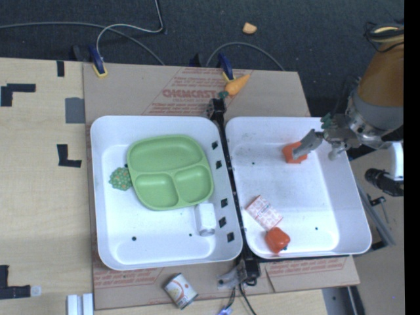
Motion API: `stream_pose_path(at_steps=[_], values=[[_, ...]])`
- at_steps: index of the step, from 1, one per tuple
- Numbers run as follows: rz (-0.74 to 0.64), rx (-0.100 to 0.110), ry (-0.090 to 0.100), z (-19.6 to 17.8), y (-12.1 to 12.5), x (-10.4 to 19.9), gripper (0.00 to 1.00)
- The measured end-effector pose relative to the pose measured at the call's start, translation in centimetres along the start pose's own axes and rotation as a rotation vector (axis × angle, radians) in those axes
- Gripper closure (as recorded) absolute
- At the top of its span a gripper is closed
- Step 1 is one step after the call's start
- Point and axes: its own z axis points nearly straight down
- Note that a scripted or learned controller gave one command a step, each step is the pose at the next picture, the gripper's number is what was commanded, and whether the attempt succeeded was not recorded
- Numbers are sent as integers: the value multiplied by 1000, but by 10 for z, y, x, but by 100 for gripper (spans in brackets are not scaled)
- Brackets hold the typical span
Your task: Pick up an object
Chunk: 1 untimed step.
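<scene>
The gripper (300, 152) hovered at the orange block (291, 153) near the right bin's (341, 241) back edge; jaw state unclear. It should centre before closing.

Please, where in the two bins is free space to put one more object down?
Right bin: bare middle between the orange block under the gripper, and the packet. Left bin: bare front strip. Crowded around the green plate.

Bright even overhead light, soft shadows, slightly blurry
</scene>
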Motion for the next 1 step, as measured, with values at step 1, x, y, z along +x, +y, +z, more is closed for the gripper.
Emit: stream_pose_path(at_steps=[1], values=[[0,-6,-2,145,48,-19,0]])
